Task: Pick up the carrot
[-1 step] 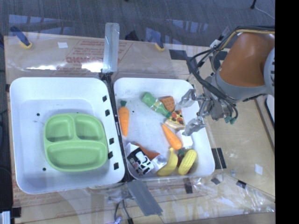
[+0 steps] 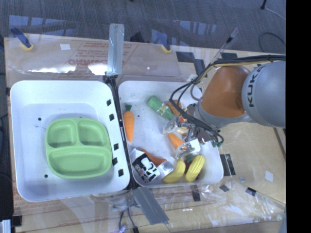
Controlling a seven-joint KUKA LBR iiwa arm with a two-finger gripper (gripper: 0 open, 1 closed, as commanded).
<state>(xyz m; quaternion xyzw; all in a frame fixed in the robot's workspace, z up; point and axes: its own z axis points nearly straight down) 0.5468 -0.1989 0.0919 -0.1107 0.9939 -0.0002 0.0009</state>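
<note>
The right bin (image 2: 127,86) is a shallow white tub with a matte, slightly speckled floor, and I take it as my landmark. Against its left wall lies the carrot (image 2: 129,123), a smooth orange plastic cone with a small green cap, pointing down the bin and lying free. Toward the bin's middle-right the pincer (image 2: 183,132) hangs low over a cluster of toys, its metal parts glinting; whether its tips are parted or closed on anything I cannot tell, for they are lost in the clutter. The carrot is well apart from the pincer, off to the left with bare floor between them. Near the bin's front edge sit a yellow banana (image 2: 175,173) and a knobbly yellow corn cob (image 2: 195,167) side by side, with a black-and-white printed packet (image 2: 145,168) beside them. A green bottle-like piece (image 2: 159,106) lies toward the back. Left of the bin, the neighbouring tub holds a glossy green divided plate (image 2: 77,148).
</note>
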